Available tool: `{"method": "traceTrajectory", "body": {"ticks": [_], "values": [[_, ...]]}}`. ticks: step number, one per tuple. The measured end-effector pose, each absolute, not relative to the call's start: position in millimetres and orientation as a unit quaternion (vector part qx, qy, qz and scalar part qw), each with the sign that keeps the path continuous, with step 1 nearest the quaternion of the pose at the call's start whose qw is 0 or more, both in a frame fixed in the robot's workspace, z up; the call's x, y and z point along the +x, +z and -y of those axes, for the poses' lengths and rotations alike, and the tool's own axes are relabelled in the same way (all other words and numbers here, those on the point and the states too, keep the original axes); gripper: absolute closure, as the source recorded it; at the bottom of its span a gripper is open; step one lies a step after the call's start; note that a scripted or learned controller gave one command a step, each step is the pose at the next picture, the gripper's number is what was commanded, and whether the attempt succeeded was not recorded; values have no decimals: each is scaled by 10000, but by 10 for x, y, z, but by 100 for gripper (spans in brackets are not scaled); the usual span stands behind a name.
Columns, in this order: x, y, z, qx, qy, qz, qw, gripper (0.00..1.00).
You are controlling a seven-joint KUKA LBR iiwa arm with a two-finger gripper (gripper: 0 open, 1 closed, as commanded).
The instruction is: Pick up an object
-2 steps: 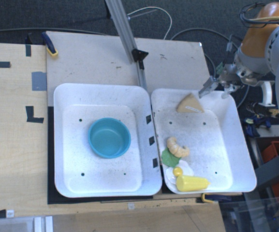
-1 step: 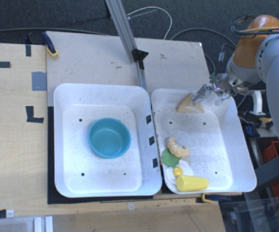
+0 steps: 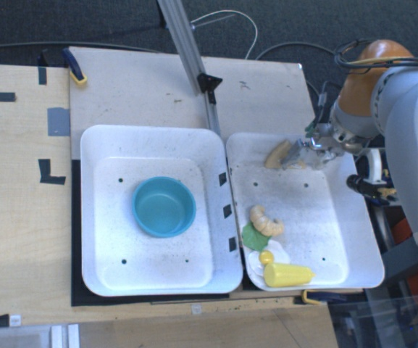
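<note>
In the right bin (image 3: 339,216), the tool (image 3: 301,153) touches a tan object (image 3: 277,154).

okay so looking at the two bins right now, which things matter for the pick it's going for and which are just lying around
In play:
- gripper, low at the far end of the right bin
- tan object, right beside the gripper; whether it is gripped is unclear

Lying about:
- blue bowl in the left bin
- yellow bottle
- curled beige piece
- green piece

Two white bins (image 3: 93,194) (image 3: 353,216) — one blue bowl (image 3: 164,206), four small objects (right bin) (image 3: 288,273).
</note>
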State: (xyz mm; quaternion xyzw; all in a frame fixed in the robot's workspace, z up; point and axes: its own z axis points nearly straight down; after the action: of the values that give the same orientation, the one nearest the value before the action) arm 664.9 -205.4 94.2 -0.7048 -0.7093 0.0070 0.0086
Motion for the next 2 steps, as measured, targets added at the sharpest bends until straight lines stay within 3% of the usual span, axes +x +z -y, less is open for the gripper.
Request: {"method": "traceTrajectory", "body": {"ticks": [1, 2], "values": [[6633, 1012, 2045, -7047, 88, 7093, 100, 100], [6677, 1636, 1989, -7063, -18, 7079, -27, 100]]}}
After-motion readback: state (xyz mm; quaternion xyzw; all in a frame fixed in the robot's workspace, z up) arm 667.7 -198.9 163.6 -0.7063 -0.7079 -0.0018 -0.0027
